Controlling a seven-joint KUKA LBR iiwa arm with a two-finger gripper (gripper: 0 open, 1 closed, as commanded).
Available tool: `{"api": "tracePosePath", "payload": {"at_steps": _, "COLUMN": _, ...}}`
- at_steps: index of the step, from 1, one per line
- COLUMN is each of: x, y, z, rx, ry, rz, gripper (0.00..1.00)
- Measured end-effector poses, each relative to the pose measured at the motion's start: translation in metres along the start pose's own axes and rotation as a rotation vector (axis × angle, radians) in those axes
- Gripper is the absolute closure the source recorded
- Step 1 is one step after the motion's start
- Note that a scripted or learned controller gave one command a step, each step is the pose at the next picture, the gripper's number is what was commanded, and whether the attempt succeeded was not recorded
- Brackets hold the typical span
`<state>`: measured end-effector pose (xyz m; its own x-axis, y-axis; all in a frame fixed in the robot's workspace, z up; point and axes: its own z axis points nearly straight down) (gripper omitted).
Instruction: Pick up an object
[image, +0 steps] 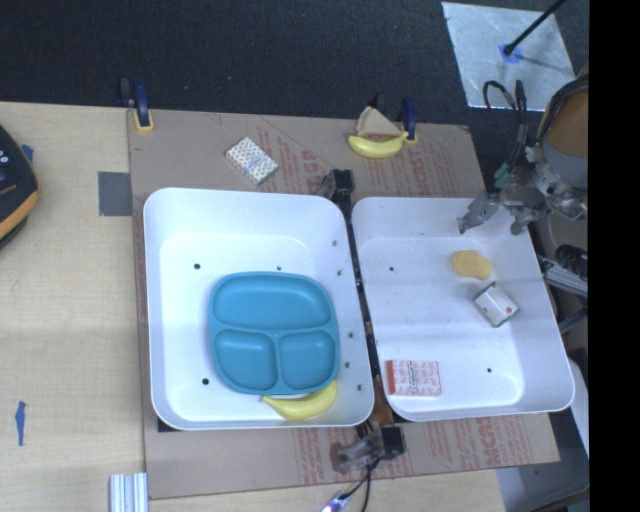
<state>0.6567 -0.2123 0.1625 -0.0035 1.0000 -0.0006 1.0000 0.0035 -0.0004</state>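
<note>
Across two bins (165, 300), two bananas (302, 404), one tray (272, 331)

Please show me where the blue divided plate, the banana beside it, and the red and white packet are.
blue divided plate (272, 331), camera view, middle ridge
banana (302, 404), camera view, middle of the curve
red and white packet (412, 377), camera view, centre of its face

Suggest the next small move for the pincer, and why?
Probably come straight down toward the yellow sponge. The pincer sits open at the right bin's far edge, with the sponge lying apart from the small grey box.
</note>
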Motion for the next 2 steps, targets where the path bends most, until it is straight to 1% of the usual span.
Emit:
{"api": "tracePosePath", "payload": {"at_steps": 1, "x": 0.005, "y": -0.029, "z": 0.037, "rx": 0.003, "ry": -0.001, "rz": -0.002, "gripper": 0.0}}
{"api": "tracePosePath", "payload": {"at_steps": 2, "x": 0.001, "y": -0.056, "z": 0.048, "rx": 0.004, "ry": 0.0, "rz": -0.001, "gripper": 0.0}}
